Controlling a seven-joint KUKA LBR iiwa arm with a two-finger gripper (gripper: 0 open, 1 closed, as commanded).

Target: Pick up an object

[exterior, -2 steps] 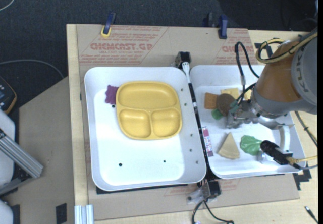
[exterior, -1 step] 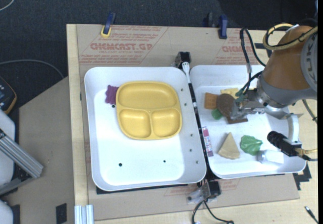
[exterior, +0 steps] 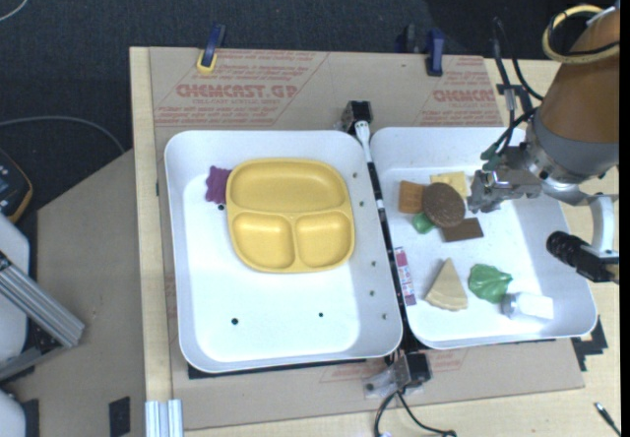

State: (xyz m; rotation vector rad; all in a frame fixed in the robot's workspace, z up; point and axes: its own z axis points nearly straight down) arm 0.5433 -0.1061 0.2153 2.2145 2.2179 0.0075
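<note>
The right bin [exterior: 561, 325] holds several small items: a round brown cookie-like piece [exterior: 443, 204], an orange-brown block [exterior: 410, 196], a pale yellow square [exterior: 451, 182], a brown flat piece [exterior: 465, 228], a small green bit [exterior: 423, 223], a tan wedge [exterior: 448, 287], a green leafy toy [exterior: 488, 281] and a white tube [exterior: 530, 306]. My gripper [exterior: 489, 187] hangs over the bin's upper right part, just right of the cookie and the yellow square. Its fingers are hidden among the wrist parts.
The left bin [exterior: 202, 297] carries a yellow three-compartment tray [exterior: 290, 214] with a purple object [exterior: 217, 183] at its left edge. The grey and orange arm [exterior: 581, 110] fills the right side. Clamps [exterior: 209, 49] hold the board's far edge.
</note>
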